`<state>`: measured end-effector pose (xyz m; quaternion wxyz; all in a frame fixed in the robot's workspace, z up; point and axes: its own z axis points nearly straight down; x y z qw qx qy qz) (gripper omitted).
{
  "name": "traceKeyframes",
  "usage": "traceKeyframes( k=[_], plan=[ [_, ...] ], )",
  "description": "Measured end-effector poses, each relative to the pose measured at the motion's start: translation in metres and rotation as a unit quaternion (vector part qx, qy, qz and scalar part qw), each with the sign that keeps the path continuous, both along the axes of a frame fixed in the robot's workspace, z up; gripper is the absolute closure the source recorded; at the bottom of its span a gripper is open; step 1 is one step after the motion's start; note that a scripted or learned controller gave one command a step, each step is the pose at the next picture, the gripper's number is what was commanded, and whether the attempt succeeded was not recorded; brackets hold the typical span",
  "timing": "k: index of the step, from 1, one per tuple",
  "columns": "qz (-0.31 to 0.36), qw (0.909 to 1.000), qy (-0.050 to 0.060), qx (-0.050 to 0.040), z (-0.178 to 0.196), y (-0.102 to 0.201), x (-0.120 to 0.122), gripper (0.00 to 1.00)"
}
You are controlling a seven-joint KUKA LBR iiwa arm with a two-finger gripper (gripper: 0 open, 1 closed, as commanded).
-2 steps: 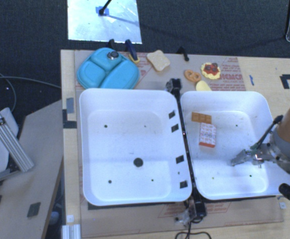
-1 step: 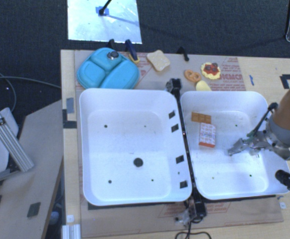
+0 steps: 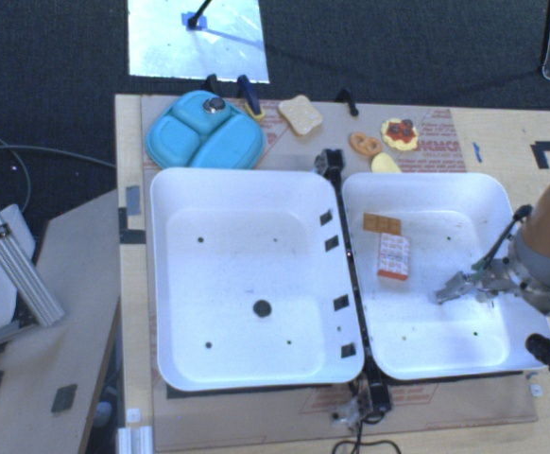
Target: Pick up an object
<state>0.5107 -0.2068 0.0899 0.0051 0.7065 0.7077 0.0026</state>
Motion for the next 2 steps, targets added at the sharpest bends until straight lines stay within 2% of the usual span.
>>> traceKeyframes(
  k=[1, 2],
  plan=[
    [0.001, 1.0000, 0.003, 0.0013, -0.003, 0.000, 0.021, 0.00],
    [-0.001, 1.0000, -0.002, -0.0004, -0.001, 0.000, -0.011, 0.00]
  ],
)
